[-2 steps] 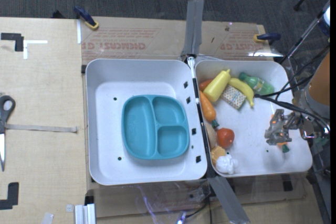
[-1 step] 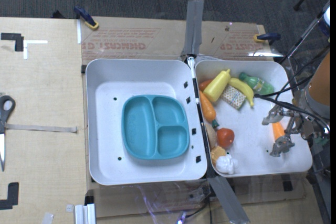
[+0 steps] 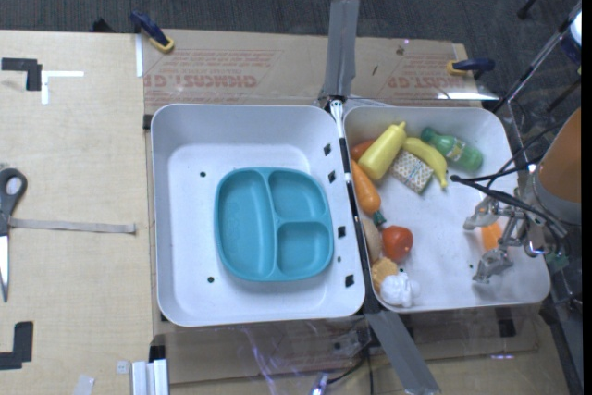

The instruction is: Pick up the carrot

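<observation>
the orange tapered carrot with a green stem end (image 3: 366,189) lies along the left wall of the right shallow white bin (image 3: 518,296), just beside a yellow plastic bottle (image 3: 382,150) and above a red tomato (image 3: 397,241). the grey metal two-finger gripper (image 3: 495,243) hangs over that bin's right side, well apart from the carrot, its fingers spread with nothing between them and a small orange piece (image 3: 490,235) just beside them. the left shallow white bin (image 3: 176,199) holds a teal divided plastic tray (image 3: 274,224).
</observation>
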Robot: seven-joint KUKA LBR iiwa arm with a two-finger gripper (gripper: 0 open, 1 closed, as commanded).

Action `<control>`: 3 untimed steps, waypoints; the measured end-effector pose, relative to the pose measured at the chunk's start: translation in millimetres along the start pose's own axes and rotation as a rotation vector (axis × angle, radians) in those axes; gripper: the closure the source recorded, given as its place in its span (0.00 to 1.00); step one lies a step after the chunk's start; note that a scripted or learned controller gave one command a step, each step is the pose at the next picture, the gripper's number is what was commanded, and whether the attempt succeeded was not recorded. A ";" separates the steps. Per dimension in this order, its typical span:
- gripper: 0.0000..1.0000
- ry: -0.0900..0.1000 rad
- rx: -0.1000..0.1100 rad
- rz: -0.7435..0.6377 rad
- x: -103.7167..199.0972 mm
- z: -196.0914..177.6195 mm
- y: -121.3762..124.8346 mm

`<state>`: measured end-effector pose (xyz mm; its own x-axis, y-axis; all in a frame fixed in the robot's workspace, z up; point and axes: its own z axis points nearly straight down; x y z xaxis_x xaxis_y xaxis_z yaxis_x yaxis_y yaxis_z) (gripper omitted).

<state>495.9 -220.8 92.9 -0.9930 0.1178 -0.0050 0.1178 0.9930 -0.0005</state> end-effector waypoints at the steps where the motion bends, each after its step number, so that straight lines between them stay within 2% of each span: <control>1: 1.00 -0.006 0.002 -0.004 -2.8 -10.4 1.1; 2: 1.00 -0.014 0.004 -0.008 -5.8 -21.4 1.6; 3: 1.00 -0.002 -0.001 -0.236 10.0 -73.9 75.1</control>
<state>494.4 -144.9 166.6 -0.9930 -0.1178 -0.0065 -0.1177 0.9930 -0.0010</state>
